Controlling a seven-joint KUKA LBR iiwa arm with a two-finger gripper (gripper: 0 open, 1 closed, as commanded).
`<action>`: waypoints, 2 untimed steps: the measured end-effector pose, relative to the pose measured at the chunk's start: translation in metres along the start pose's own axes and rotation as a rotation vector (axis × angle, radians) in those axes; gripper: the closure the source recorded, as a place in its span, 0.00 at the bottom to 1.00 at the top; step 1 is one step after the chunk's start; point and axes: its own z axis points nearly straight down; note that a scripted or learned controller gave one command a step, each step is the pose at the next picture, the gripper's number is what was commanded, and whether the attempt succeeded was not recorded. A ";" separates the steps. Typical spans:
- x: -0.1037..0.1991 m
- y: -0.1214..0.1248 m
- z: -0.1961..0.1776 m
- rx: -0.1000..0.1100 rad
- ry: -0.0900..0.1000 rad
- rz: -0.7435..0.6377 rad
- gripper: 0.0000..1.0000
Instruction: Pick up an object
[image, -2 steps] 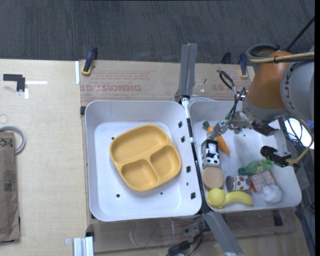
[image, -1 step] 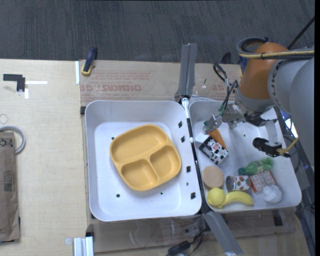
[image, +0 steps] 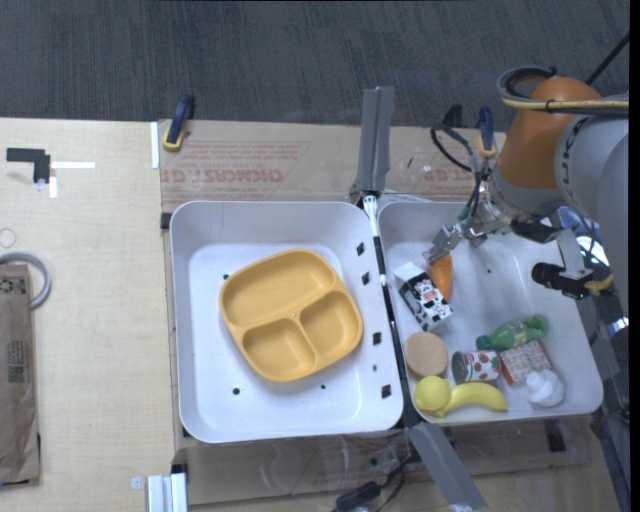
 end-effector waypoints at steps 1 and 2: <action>-0.001 0.000 -0.010 -0.003 -0.002 0.001 1.00; 0.053 0.019 -0.123 0.001 0.001 0.070 1.00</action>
